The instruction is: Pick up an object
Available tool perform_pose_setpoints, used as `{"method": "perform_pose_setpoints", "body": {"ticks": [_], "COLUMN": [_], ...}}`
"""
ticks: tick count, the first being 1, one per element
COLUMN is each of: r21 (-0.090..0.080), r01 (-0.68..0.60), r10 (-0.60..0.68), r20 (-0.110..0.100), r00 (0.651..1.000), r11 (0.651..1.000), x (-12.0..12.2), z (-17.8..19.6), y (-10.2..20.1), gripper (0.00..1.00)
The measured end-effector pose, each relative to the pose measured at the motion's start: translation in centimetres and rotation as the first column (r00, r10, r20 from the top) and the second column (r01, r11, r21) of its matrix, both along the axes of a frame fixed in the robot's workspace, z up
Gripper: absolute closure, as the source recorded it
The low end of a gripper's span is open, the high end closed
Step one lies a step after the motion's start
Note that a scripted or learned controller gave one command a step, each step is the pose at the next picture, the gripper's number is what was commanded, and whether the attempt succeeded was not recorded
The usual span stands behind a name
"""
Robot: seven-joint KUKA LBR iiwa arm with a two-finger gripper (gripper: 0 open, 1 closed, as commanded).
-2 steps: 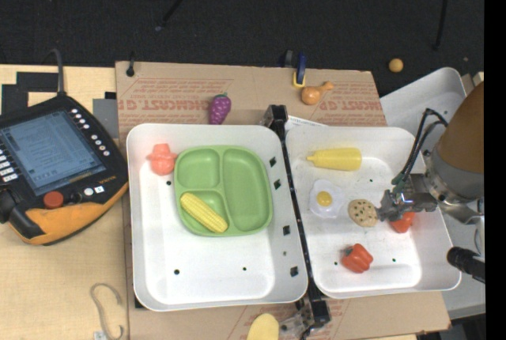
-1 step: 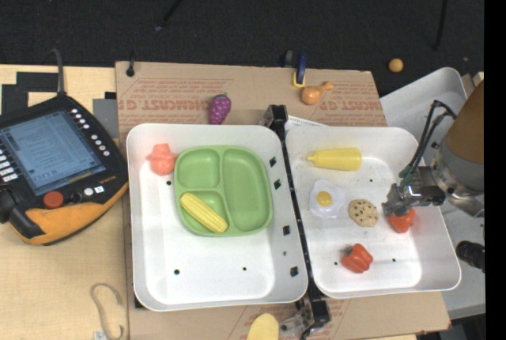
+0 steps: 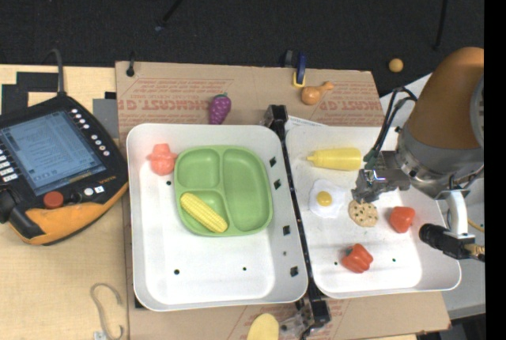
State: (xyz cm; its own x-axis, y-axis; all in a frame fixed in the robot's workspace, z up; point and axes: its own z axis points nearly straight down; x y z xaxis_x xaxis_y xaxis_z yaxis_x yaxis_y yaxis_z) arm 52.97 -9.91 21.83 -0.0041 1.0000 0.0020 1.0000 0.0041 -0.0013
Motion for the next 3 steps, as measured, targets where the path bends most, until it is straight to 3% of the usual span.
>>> {"method": "perform_pose_setpoints", "body": {"ticks": [1, 2, 3], "r21": [0.000, -0.002, -0.001], "r01": [0.000, 0.004, 0.004], "r10": [0.000, -0.004, -0.004], "r20": [0.000, 0.000, -0.001], "r00": [1.000, 1.000, 1.000], "r11": [1.000, 1.000, 1.000], "x": [3.2, 3.3, 3.7], "z": [-0.2, 0.5, 0.8], "y": [4.4, 3.3, 5.2], "gripper": [1.00, 1.00, 1.00]}}
